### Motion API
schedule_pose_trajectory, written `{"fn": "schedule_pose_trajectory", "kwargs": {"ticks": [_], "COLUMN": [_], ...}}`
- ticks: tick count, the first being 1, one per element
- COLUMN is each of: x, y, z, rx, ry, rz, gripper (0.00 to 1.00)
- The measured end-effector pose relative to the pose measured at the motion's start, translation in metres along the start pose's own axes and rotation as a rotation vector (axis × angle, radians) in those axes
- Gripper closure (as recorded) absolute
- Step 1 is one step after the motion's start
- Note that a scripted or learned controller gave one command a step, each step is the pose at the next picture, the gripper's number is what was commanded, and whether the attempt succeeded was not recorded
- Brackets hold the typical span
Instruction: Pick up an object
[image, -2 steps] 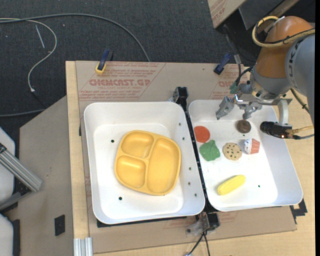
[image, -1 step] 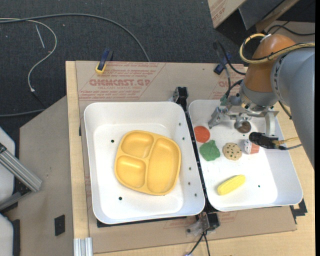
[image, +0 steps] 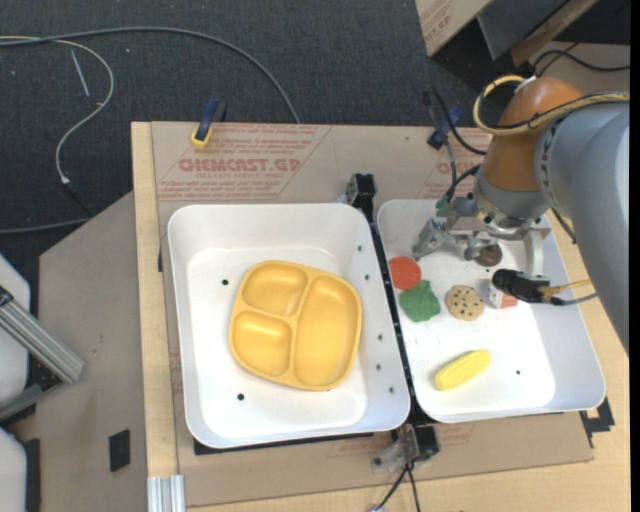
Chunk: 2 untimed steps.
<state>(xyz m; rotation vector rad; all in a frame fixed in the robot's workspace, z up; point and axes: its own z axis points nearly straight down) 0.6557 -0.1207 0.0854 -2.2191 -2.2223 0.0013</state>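
Bench: dark carpet with loose cables surrounds a cardboard-covered bench (image: 300, 150) that carries two shallow white bins side by side.
Left bin: the left bin (image: 190, 330) holds a yellow divided plate (image: 296, 325) with three compartments, lying flat near the bin's middle.
Right bin: the right bin (image: 560, 375) holds several small toy foods, all in its left and middle part.
Red piece: a round red piece (image: 404, 271) lies by the bin's left wall, touching the green piece below it.
Green piece: a lumpy green piece (image: 419, 302) sits just beside the cookie.
Cookie: a tan cookie (image: 464, 302) with dark specks lies between the green piece and a small red-and-white item (image: 503, 293), which is too small to identify.
Corn: a yellow corn cob (image: 462, 369) lies tilted nearer the front of the bin, apart from the others.
Arm: the grey arm with its orange band (image: 528, 135) reaches in from the right over the back of the right bin.
Gripper: the gripper (image: 468, 243) hangs over the bin's back part, above and behind the red piece and cookie; its metal parts overlap from this angle, so its opening cannot be judged, and nothing is seen held in it.
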Motion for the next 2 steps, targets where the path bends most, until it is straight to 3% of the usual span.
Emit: {"fn": "schedule_pose_trajectory", "kwargs": {"ticks": [1,2], "x": [0.0,0.003], "y": [0.001,0.005], "z": [-0.012,-0.077], "rx": [-0.003,-0.01], "ry": [0.0,-0.001], "rz": [-0.001,0.0], "gripper": [1.0,1.0]}}
